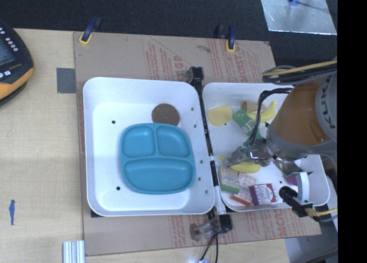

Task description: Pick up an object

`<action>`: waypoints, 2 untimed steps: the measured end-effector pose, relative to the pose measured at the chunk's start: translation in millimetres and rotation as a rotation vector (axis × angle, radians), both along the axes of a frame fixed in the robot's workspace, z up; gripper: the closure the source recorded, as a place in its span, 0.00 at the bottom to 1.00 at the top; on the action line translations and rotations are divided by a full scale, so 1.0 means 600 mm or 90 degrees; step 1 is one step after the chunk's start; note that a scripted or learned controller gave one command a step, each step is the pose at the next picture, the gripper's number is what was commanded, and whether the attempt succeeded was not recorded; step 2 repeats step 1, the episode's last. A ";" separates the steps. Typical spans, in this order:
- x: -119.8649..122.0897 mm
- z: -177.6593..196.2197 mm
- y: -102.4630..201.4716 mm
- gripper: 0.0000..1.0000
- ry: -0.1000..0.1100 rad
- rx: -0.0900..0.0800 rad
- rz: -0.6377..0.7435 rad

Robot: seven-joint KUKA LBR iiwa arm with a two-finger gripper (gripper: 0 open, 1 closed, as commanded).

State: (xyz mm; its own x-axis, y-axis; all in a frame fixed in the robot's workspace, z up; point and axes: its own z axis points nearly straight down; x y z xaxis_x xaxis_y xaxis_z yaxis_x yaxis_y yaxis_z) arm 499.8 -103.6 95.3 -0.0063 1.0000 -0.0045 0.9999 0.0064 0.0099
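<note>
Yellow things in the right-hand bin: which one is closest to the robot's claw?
The yellow piece lying right beside the gripper, just under it in the picture. The pale yellow round piece and the yellow piece lie farther back in the bin.

Both bins, the left bin [97, 141] and the right bin [221, 93], are plain white. In the left one lies a light blue tray [156, 159] and a dull brown disc [165, 114]. The right one is a jumble of colour: a pale yellow piece [219, 115], a green item [242, 118], a brighter yellow piece [246, 167], an orange stick [241, 200], a green strip [229, 188] and a packet [262, 193] printed in dark red and white (its pattern is too small to read). The arm [301, 121] is grey with an orange band. The cardboard [143, 61] beneath is tan with faded red print; the bench [34, 153] is light wood. Two clamps [87, 31] are yellow and blue.
</note>
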 end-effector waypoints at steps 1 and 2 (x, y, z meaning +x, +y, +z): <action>0.001 0.018 -0.002 1.00 0.000 0.001 0.002; 0.001 0.018 -0.002 1.00 0.000 0.001 0.002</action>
